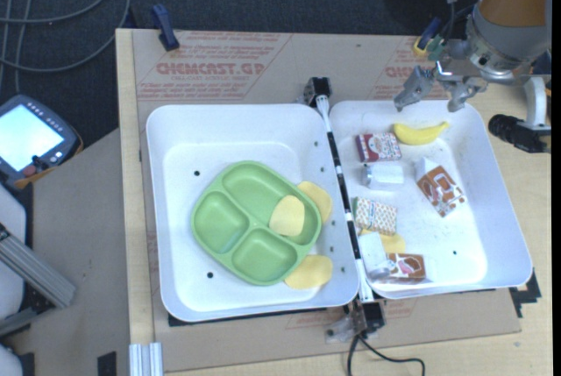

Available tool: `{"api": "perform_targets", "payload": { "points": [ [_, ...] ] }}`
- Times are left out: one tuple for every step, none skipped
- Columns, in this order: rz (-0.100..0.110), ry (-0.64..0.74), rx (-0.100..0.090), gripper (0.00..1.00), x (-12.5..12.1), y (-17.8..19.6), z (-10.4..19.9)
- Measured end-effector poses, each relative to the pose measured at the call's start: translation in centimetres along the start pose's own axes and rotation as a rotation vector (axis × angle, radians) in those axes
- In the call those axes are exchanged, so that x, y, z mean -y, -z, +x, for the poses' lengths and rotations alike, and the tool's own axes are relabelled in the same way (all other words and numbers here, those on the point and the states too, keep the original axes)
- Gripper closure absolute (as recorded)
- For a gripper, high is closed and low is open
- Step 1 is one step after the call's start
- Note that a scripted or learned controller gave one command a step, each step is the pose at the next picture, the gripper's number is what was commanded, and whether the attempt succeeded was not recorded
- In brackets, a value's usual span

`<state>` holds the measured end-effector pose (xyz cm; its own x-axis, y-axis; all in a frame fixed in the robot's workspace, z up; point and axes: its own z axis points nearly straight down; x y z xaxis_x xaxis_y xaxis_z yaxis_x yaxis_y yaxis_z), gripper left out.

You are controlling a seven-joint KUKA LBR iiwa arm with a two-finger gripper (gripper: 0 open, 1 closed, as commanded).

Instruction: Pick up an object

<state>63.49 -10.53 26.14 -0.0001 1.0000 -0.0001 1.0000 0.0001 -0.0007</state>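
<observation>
Camera view from above shows the gripper [436,90] up near the far edge of the right bin [500,216]. Its two fingers [408,93] are spread wide apart, and nothing is between them. It hangs just above and beside a yellow banana [420,132], not touching it as far as one can see.

That right bin has many small things in it. The banana lies near the far side. Just beside it is a red and white box [378,146], and a small white block [384,176] sits near that. A brown and white packet [440,189] lies tilted toward the right. Closer to the front are a speckled packet [376,215] and a brown packet [404,266].

Next to it, the left bin [171,190] holds a green tray [241,221] with four parts. One pale yellow chip [287,216] lies on the tray. Another [319,197] pokes out behind the tray's right side, and one more [308,273] lies at its front corner.
</observation>
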Motion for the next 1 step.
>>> {"api": "perform_targets", "payload": {
  "points": [
    [0.002,-0.001,0.000,0.00,-3.09,-9.32,-3.82]
  ]
}}
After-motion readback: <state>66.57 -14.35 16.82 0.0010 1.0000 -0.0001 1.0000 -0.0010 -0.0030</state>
